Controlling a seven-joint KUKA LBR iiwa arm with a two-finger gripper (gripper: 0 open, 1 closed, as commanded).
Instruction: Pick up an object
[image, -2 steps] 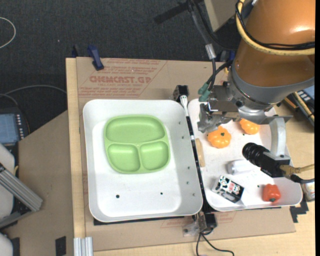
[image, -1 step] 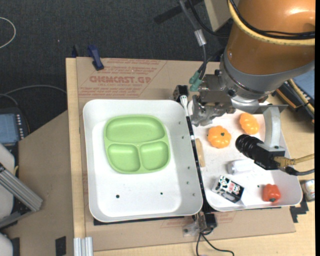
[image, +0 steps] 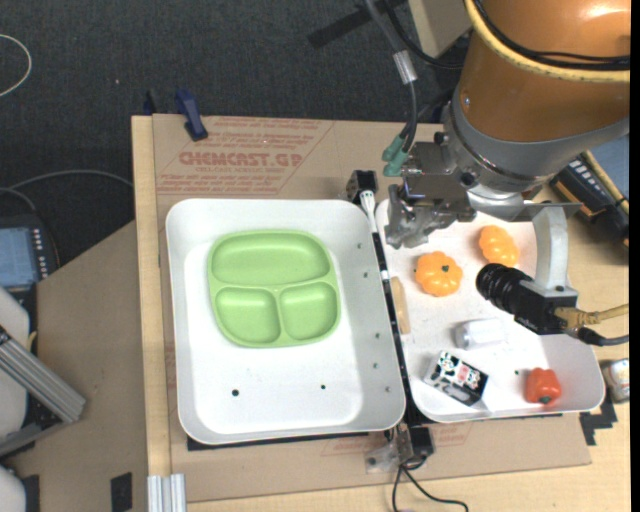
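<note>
Pincer (image: 410, 228) is hanging low in the right-hand bin (image: 505, 395), just beside the orange pumpkin (image: 438, 273); whether it is apart or together is not showing.

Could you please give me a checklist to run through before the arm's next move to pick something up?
1. Claw is over the right bin: ok, at its far left corner.
2. Claw is free of any object: cannot tell.
3. Nearest target, the orange pumpkin, lies apart from its neighbours: ok.
4. Red toy is well away from the bin wall: not ok, it sits by the near right corner.
5. Green divided plate in the left bin is out of the way: ok.
</note>
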